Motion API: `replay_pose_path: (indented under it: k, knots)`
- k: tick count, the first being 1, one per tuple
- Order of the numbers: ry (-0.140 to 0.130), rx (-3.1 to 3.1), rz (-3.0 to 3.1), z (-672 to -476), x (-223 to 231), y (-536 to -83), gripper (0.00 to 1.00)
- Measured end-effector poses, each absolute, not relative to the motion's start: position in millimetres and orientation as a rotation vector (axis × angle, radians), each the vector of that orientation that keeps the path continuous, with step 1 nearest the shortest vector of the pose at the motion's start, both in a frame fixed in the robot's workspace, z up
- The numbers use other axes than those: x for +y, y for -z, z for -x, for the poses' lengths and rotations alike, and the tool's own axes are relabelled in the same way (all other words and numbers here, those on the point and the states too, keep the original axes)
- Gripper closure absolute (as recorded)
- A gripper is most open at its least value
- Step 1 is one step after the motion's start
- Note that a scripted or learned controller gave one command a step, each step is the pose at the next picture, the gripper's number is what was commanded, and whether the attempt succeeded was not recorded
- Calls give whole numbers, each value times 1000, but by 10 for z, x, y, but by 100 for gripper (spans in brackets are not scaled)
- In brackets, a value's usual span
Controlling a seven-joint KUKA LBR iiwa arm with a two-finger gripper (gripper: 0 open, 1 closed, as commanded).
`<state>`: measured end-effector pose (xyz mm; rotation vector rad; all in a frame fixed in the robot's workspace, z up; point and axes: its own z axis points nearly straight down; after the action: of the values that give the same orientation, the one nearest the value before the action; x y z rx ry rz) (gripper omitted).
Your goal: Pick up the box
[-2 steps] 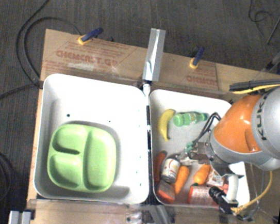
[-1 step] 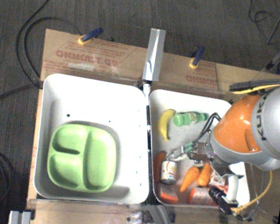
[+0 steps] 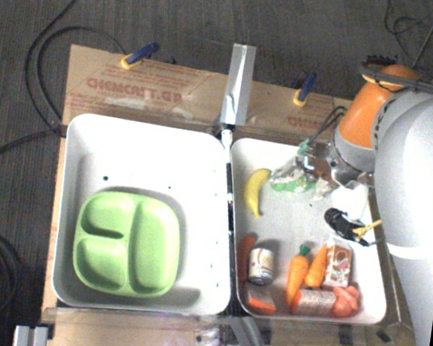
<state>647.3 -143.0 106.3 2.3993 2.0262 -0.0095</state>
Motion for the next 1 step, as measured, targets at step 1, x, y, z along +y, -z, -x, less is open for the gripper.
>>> replay_pose_path:
  k: [1]
  knots:
    - [-11, 2014, -2405, -6020, -2039, -923, 0]
